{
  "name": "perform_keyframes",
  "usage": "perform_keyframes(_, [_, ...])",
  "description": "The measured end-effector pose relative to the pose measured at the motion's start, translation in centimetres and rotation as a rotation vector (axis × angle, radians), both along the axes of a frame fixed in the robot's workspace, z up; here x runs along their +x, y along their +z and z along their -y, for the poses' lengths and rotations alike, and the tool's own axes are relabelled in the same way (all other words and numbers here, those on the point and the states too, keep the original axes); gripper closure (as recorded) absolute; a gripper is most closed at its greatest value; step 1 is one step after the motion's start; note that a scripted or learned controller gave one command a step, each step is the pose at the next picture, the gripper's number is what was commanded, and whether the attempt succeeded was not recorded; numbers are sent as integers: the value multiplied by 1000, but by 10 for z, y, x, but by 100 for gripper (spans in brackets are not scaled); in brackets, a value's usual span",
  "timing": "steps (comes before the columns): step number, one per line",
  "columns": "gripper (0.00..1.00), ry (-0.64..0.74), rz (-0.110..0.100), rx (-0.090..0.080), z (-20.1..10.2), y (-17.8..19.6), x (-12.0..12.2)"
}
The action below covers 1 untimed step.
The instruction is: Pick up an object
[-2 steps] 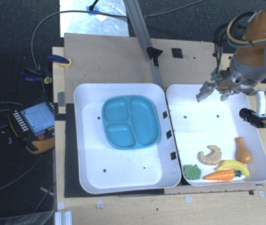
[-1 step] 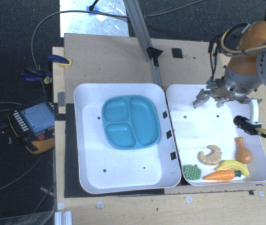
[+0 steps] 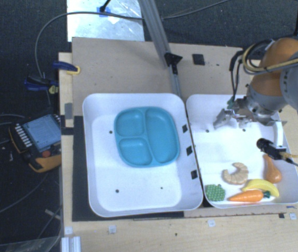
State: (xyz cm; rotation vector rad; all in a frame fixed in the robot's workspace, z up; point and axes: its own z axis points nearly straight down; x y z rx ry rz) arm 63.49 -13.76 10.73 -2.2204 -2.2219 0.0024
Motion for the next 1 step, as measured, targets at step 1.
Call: perform_keyframes(1, [0, 1, 2, 0, 0, -23, 1])
